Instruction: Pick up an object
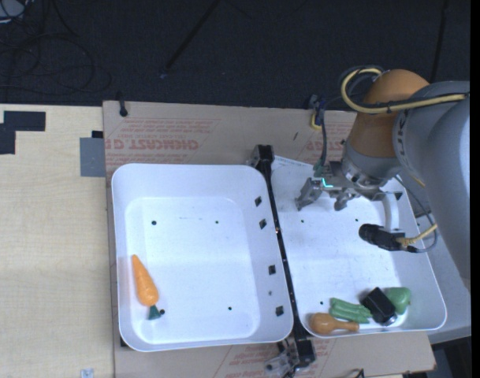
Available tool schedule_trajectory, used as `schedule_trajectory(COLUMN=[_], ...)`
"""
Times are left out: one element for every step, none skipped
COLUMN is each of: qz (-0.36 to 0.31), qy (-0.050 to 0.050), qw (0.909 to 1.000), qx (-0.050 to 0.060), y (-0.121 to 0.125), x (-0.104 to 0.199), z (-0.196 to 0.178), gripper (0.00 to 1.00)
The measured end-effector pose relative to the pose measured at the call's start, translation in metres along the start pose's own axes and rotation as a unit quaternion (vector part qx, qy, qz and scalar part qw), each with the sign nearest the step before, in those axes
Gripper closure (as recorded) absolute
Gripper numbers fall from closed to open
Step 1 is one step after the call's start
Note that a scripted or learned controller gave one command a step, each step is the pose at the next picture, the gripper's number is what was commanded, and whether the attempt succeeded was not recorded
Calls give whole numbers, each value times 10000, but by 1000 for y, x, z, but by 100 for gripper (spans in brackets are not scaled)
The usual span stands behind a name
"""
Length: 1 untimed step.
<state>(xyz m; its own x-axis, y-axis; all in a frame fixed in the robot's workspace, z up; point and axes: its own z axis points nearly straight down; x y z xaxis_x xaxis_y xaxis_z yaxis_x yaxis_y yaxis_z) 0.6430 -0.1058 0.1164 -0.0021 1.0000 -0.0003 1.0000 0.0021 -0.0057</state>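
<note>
Nearest to me, in the right bin, I see a brown pear-shaped toy, green pieces and a black block, all untouched. Farther up, my hand hovers with fingers spread and nothing between them. The pick is not yet begun.

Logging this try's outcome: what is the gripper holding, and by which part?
Nothing. The gripper hangs open over the right bin, with nothing between its fingers.

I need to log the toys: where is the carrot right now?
The carrot lies in the left bin, near its front-left corner, close to the left wall and far from the gripper over the right bin.
</note>
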Motion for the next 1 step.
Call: schedule_trajectory(qz=[-3], qy=[-8], qw=[9999], qx=[-104], y=[3], x=[11], z=[-151], gripper=[0])
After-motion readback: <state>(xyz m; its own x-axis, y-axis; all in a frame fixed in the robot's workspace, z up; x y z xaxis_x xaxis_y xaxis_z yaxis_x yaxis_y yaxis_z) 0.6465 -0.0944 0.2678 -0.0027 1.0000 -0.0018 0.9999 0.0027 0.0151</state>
